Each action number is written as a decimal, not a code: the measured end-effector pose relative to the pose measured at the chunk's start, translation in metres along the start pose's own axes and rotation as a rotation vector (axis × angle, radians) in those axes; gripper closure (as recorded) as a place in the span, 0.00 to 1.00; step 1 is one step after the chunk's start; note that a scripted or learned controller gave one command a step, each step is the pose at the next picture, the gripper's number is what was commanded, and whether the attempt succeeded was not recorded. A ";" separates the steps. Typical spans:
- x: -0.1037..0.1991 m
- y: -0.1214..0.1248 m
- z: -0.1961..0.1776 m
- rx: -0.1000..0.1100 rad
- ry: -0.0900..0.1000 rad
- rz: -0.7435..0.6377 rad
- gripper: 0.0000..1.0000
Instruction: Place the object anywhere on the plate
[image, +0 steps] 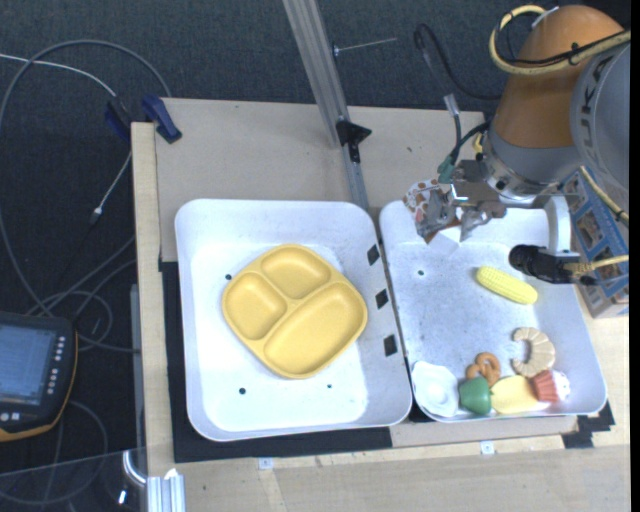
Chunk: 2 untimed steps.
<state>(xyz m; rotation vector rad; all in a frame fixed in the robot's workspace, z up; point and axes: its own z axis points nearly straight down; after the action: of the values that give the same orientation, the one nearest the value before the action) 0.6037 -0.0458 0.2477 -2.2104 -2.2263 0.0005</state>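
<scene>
A yellow plate (293, 310) with three compartments lies in the left bin (200, 330). My gripper (449, 226) hangs over the far left corner of the right bin (440, 300), with its fingers apart and nothing between them. A yellow corn cob (506, 285) lies on the bin floor, to the right of the gripper and a little nearer the front. Several toy foods sit in the front right corner: a shrimp (532, 348), a pretzel (483, 366), a green piece (477, 396), a pale yellow piece (515, 395), a red piece (546, 385) and a white piece (432, 382).
A metal post (325, 80) rises behind the gap between the bins. Black clips (381, 298) mark the shared rim. A black handle (540, 262) on the arm's side reaches over the right bin's far right. Cables and a teach pendant (30, 372) lie off the bench to the left.
</scene>
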 end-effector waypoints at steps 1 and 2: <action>0.059 0.014 0.012 -0.003 0.000 0.000 1.00; 0.106 0.035 0.005 -0.006 0.000 0.001 1.00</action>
<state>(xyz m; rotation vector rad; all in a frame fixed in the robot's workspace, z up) 0.6376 0.0602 0.2429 -2.2145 -2.2288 -0.0062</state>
